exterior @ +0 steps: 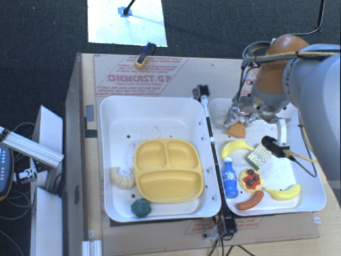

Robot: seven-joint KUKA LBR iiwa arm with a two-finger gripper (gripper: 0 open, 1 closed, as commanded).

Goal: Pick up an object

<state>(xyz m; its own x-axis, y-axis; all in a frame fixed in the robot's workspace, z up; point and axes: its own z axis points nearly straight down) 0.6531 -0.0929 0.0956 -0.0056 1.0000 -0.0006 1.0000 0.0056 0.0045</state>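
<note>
My gripper (241, 116) hangs low over the back left corner of the right bin (311, 196), reaching in from the right. Right under it lies a small orange wedge (237, 130), touching or nearly touching the gripper's tip; whether it is held cannot be made out. In front of the wedge lie a yellow banana (236, 146), a speckled pale square (259, 156), a blue bottle (229, 178), a small round pizza (250, 180), a red sausage (249, 200) and a second banana (283, 192).
The left bin (114, 121) holds a yellow divided plate (168, 169), a beige croissant (122, 177) and a green lump (141, 208). A raised rim (210, 143) divides the two bins. The grey arm (314, 79) covers the right bin's back right.
</note>
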